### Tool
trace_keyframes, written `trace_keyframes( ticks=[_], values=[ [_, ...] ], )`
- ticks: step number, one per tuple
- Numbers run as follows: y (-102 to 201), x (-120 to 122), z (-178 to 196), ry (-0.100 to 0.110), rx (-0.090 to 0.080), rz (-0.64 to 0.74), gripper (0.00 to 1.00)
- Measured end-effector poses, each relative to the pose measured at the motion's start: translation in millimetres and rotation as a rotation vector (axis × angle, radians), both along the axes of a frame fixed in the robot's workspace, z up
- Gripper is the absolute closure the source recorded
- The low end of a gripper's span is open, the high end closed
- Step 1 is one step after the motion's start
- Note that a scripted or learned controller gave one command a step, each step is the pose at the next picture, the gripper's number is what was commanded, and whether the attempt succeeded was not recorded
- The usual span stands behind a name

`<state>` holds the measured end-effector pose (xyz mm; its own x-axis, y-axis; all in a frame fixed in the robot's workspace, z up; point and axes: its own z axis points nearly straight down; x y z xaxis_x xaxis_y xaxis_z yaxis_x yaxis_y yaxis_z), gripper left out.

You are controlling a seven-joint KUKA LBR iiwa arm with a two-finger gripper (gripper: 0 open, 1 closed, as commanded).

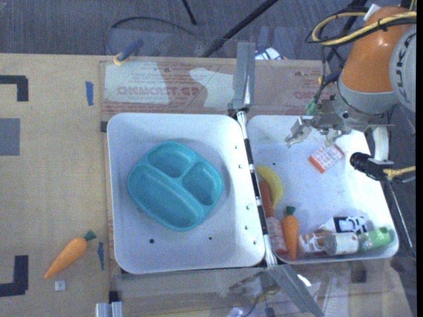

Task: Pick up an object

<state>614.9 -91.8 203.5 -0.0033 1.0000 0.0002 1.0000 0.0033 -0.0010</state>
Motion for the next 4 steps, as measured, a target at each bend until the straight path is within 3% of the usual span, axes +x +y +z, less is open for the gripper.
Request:
trace_keyframes(
  ticks=[1, 2, 3, 4],
  values=[
    [-43, 7, -103, -0.017, -0.002, 0.051, 0.0],
    [-94, -24, -109, -0.021, -0.004, -0.033, 0.0],
    [-97, -24, -98, -0.026, -0.01, -0.036, 1.0],
    [-97, -24, -98, -0.025, -0.009, -0.036, 0.0]
  ],
)
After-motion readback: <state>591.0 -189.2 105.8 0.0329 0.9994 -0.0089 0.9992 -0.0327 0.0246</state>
